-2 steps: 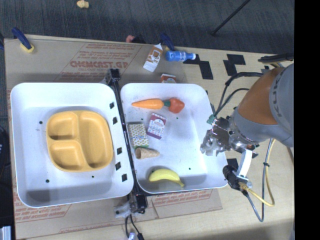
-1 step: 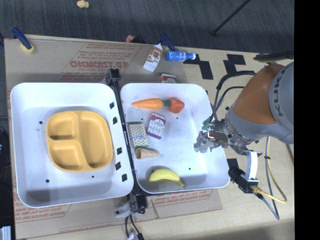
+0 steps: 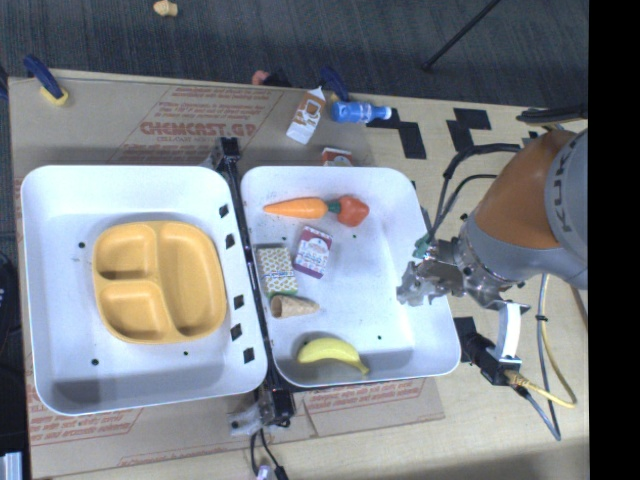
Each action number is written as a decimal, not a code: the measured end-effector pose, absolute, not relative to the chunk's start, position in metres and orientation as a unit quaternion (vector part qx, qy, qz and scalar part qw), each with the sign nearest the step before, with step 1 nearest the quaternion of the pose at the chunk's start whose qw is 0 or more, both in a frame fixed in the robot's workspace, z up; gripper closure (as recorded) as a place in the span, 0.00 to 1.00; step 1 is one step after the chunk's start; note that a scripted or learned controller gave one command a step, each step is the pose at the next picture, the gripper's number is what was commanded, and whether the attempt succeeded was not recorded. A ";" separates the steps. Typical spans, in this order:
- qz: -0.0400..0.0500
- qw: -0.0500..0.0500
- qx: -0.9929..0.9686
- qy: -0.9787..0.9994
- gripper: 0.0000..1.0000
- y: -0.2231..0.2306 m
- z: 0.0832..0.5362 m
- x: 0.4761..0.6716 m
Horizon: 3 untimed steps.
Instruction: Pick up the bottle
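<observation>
The tool [image 3: 418,284] is being held low over the right rim of the right bin [image 3: 400,183], its jaw state impossible to tell, while the blue bottle [image 3: 358,113] is lying on the table [image 3: 470,428] well beyond it, outside both bins, so nothing is being gripped.

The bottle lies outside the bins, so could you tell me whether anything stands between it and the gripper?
Nothing visible blocks it. The bottle lies on the bench beyond the right bin's far rim, beside a small carton. The gripper sits at that bin's right edge.
</observation>
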State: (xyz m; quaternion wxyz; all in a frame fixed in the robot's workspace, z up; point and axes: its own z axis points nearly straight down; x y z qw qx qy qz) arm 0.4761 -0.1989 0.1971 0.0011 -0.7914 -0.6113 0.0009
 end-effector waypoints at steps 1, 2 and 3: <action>0.001 0.001 -0.822 -0.570 1.00 -0.204 0.192 0.476; 0.001 0.003 -0.808 -0.590 1.00 -0.201 0.188 0.476; 0.001 0.001 -0.832 -0.554 1.00 -0.200 0.195 0.476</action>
